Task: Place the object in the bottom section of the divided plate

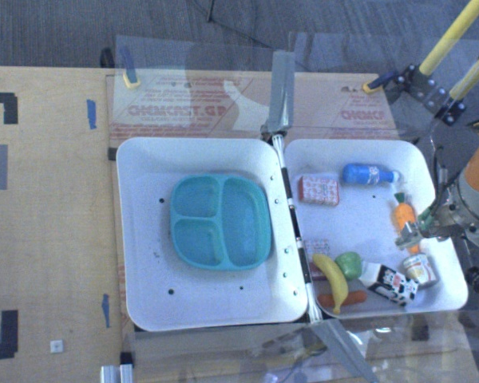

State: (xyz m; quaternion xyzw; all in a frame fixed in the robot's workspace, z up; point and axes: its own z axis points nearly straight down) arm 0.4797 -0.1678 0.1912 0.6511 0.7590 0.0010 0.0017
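From the camera view, a teal divided plate (221,223) is seen lying in the left white bin (136,214). The gripper (411,236) is positioned over the right bin's (367,154) right side, just below a toy carrot (404,213). Whether anything is gripped cannot be told. A banana (334,276), green fruit (349,264), blue bottle (367,174) and red-and-white carton (318,189) are scattered nearby.

the counter (40,238) is pale wood with black and blue tape marks toward nine o'clock. two shallow white bins rest on it side by side: the left bin (136,238) at centre, the right bin (367,154) touching it at three o'clock.
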